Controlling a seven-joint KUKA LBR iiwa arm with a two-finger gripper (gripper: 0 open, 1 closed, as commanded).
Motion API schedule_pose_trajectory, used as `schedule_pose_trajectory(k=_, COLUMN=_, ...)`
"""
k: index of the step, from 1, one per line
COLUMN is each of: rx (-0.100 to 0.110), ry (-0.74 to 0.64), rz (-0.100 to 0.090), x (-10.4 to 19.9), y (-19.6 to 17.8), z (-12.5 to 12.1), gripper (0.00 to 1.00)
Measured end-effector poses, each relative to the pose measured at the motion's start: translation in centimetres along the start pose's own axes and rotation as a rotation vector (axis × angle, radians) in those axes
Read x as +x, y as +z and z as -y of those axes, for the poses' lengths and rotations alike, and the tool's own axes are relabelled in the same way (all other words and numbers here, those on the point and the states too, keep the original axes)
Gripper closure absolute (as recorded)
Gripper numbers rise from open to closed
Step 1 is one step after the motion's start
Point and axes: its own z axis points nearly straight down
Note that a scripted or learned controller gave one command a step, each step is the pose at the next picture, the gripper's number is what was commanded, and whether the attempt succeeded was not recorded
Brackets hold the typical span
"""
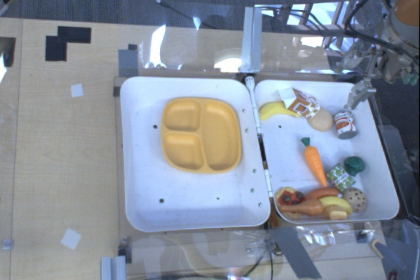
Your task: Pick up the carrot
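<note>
Pickup not begun. Two shallow white plastic bins side by side: left bin (pixel 141 206) with a yellow sectioned plastic tray (pixel 199 134), right bin (pixel 289 160) with toy foods. Grey metal two-finger claw (pixel 359 94) at far right over the right bin, beside a small red-labelled can (pixel 344 124); finger spread impossible to tell. Slim orange carrot with green top (pixel 314 161) on the right bin's floor, untouched, nearer and left of the claw, apart from it.

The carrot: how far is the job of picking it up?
Nothing looks done yet: the carrot lies in the right bin, untouched. In hand: the gripper hangs over the bin's far right corner, near the can. Left: move to the carrot, grasp, lift.
</note>
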Motion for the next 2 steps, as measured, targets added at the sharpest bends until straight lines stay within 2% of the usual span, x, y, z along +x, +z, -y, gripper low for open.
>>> schedule_pose_trajectory(k=1, rx=-0.002, ry=0.051, rz=-0.007, x=7.5, y=7.0, z=-1.6, gripper=0.0)
schedule_pose_trajectory(k=2, rx=0.001, ry=0.007, rz=0.009, x=6.4, y=17.6, z=-4.5, gripper=0.0)
